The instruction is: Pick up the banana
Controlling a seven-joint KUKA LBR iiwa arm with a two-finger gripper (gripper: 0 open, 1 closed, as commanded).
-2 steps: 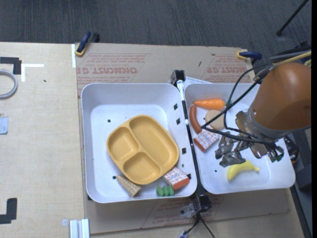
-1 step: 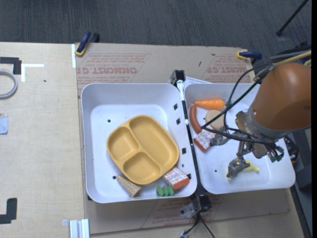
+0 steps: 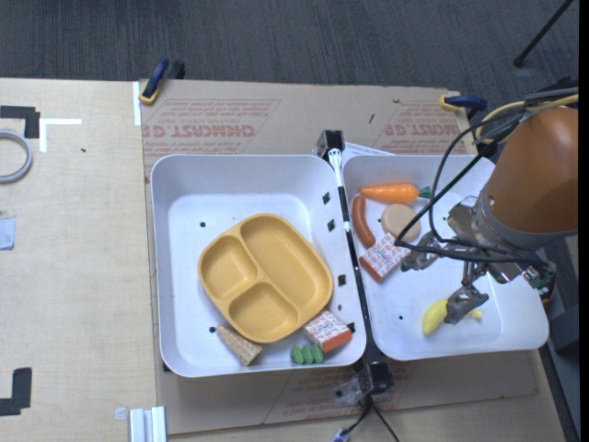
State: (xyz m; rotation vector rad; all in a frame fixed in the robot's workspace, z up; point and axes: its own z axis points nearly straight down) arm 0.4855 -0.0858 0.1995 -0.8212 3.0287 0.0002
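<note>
gripper fingers at the banana in the right bin

the gripper's (image 3: 467, 300) two dark metal fingers point down at the banana (image 3: 444, 315); they sit over its middle, and from this angle i cannot tell how far apart they are or whether the fruit is truly between them. the banana is small, bright yellow, smooth and slightly curved, like a plastic toy. it lies on the floor of the right white bin (image 3: 515, 337), near the front wall, with one rounded end sticking out to the left of the fingers and a thinner tip to the right.

the arm (image 3: 538, 178) comes in from the right, a rounded orange band above a grey wrist, with black cables looping across the bin.

further back in the same bin lie an orange carrot (image 3: 388, 192) with a green top, a reddish-brown sausage (image 3: 361, 221), a pale round beige piece (image 3: 398, 221), and a small red and white packet (image 3: 381, 258) whose print is too small to read.

the left white bin (image 3: 175, 274) holds a mustard-yellow plastic plate (image 3: 265, 276) with three compartments and rounded corners. in front of it sit a tan wedge (image 3: 239, 344), a green bumpy piece (image 3: 307, 354) and a second red and white packet (image 3: 329, 331).

both bins rest on a cardboard sheet (image 3: 239, 122) with red printing, upside down from here; it appears to read "chemcast" on the left.
</note>
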